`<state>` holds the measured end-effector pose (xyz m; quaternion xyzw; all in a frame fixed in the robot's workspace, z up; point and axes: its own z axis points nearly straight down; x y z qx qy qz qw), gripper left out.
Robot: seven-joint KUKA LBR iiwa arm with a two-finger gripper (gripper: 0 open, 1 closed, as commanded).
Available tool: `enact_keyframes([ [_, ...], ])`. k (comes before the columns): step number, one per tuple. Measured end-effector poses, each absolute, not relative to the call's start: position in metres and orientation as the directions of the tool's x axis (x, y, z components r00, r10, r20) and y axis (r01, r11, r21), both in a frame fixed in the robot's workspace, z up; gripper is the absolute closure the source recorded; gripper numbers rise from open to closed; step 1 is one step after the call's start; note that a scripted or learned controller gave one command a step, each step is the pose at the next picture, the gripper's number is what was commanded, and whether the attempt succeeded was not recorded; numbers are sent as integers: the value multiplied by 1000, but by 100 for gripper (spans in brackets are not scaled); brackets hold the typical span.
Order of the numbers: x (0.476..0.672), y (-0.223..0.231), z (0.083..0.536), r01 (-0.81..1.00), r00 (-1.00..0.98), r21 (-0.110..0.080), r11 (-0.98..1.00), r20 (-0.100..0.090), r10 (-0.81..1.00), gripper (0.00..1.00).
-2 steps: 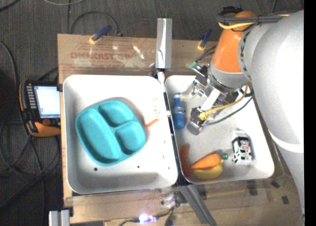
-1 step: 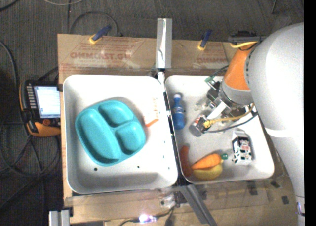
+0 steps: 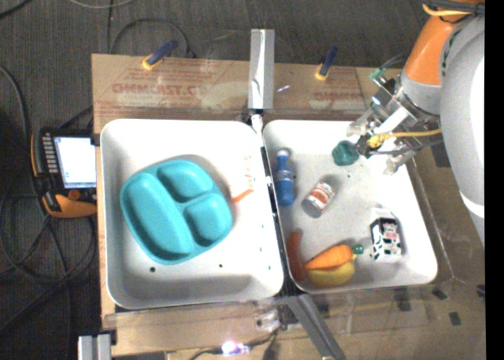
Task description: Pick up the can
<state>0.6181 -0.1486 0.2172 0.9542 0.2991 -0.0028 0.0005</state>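
A: What's in the right bin (image 3: 425,272)?
B: The small cylindrical can (image 3: 319,197), centre frame, beside a blue bottle (image 3: 283,180).
A: Left bin (image 3: 118,272)?
B: A smooth teal divided plate (image 3: 179,209).

A: How is the light?

B: Bright and even over both white bins (image 3: 118,217), which verge on washed out; the dark floor (image 3: 79,4) toward twelve o'clock stays dim.

A: Any glare?

B: A sheen on the clear sheet (image 3: 205,90) behind the bins, and the arm's pale casing (image 3: 472,114) at three o'clock is overexposed.

A: Sharpness?

B: Soft and grainy overall; small labels are unreadable. Shadows are faint and short.
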Motion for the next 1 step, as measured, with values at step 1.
enact_keyframes([
  [1,611,-102,95,431,902,-1,-902,-6,431,0],
])
